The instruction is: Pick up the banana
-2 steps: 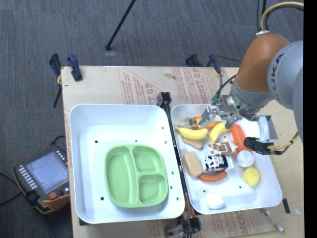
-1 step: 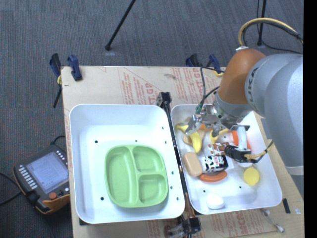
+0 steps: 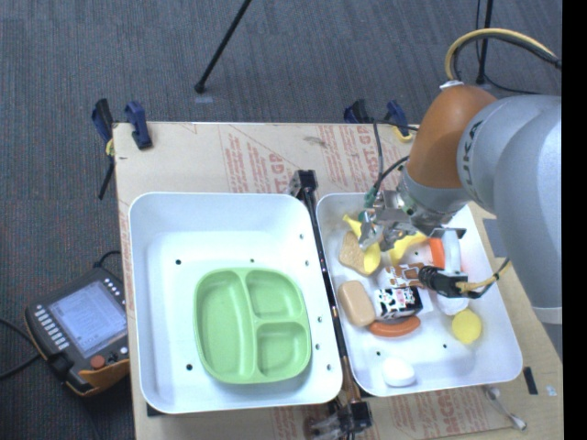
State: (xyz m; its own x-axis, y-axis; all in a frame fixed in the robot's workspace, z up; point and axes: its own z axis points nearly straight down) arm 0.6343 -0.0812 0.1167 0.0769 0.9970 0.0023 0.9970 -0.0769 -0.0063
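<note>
The banana (image 3: 410, 244) is yellow and lies in the back part of the right bin (image 3: 500, 360), partly covered by the gripper. One yellow tip pokes out towards the bin's back left, and another yellow bit rests on a tan slice (image 3: 350, 251). My gripper (image 3: 382, 231) is down in the bin, right over the banana's middle. The wrist and orange band (image 3: 445, 140) hide how the gripper meets the fruit.
The right bin also holds a tan bun (image 3: 356, 302), a black-and-white carton (image 3: 399, 301), a red sausage (image 3: 396, 326), a lemon (image 3: 466, 326), a white egg (image 3: 397, 371) and an orange-and-white item (image 3: 441, 250). A green divided plate (image 3: 252, 324) lies in the left bin (image 3: 156, 246).
</note>
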